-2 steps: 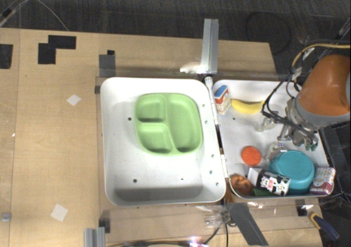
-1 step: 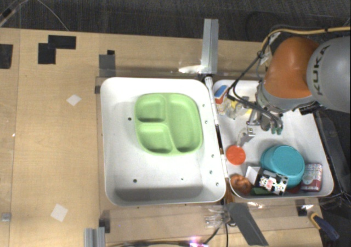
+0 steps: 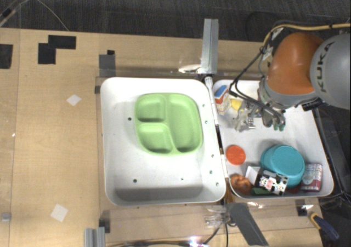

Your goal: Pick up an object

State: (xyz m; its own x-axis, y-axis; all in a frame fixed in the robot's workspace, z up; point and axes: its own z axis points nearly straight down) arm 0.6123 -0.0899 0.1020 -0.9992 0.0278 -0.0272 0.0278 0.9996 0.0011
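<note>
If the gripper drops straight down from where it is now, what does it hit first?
Most likely bare floor of the right bin: the gripper hangs over an open white patch, the orange disc and teal bowl lying nearer the camera. Depth is unclear.

Green divided tray [image 3: 166, 122] lies in the left white bin [image 3: 118, 180]; both bins sit on the wooden bench [image 3: 49, 147].

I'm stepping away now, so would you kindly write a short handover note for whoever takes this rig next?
Gripper: low over the upper part of the right bin, nothing seen between its fingers; open or shut is unclear.
Things: right bin holds a teal bowl, an orange disc, a patterned box, a can and small items near its top left corner.
Left bin holds a green tray.
Done: nothing picked up yet.
Left: grasp one object and lift it.
</note>
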